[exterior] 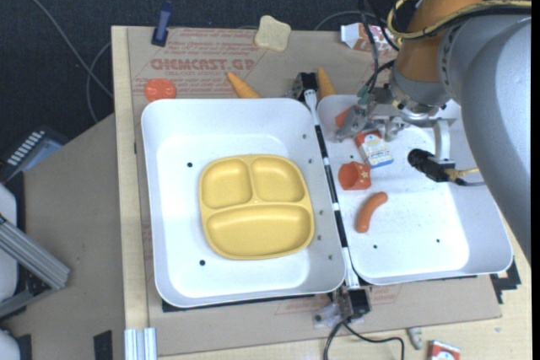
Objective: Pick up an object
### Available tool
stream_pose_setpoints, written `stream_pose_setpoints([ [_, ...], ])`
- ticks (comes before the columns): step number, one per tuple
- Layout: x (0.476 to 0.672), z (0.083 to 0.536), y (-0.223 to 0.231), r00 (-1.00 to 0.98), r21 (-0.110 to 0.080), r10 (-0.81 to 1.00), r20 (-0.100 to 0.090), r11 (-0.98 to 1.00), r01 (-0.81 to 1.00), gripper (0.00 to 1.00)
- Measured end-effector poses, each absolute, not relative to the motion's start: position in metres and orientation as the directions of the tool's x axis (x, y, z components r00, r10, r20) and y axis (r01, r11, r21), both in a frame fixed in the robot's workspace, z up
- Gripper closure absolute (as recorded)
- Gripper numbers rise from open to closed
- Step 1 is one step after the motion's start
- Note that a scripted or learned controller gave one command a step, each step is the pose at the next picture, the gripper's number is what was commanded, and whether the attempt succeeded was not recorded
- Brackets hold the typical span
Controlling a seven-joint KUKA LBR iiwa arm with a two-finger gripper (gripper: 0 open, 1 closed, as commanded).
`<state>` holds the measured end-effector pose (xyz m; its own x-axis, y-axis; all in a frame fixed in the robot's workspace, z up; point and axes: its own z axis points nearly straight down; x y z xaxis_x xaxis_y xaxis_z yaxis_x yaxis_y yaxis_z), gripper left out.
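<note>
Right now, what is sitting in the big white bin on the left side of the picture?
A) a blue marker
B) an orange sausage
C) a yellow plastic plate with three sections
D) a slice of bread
C: the yellow plastic plate with three sections lies in the middle of the left white bin, while the orange sausage lies in the right white bin.
</note>
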<state>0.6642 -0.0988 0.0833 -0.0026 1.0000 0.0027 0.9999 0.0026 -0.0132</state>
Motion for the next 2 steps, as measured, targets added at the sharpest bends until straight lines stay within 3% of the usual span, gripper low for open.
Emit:
stream_pose_setpoints([
  [2, 0.6638, 0.0833, -0.0942, -0.001, -0.014, 1.000, -0.001, 0.001, 1.000, 0.00],
])
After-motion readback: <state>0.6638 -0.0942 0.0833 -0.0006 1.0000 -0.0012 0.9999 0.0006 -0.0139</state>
